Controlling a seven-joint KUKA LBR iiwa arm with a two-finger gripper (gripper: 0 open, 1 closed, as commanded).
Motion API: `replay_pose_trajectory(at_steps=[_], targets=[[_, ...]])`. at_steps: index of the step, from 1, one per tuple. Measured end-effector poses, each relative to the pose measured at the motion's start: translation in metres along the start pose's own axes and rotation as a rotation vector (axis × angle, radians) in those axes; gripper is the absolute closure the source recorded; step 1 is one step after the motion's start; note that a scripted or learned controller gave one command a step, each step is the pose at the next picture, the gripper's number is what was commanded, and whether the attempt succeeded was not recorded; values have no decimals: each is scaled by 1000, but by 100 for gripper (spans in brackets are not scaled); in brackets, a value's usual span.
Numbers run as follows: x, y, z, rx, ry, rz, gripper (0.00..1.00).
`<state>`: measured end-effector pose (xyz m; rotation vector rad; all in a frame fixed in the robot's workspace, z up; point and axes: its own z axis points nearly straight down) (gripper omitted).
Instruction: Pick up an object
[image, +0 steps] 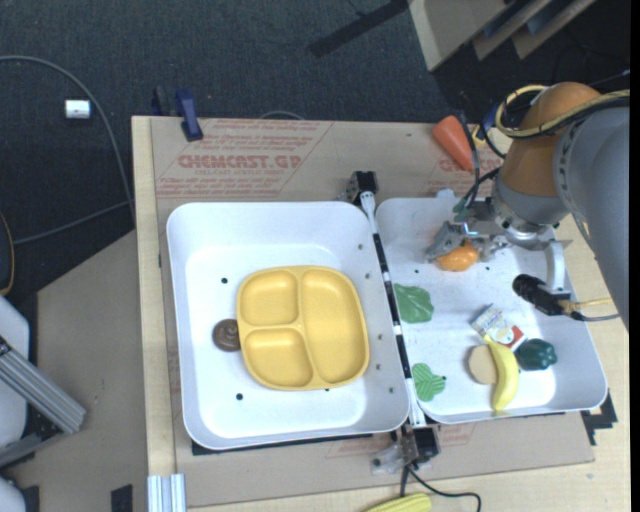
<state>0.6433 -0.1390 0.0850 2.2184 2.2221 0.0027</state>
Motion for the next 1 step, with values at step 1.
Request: replay_pose_trajectory(at_steps=[1], targets=[[-1, 0, -10, -1, -2, -1, 100]])
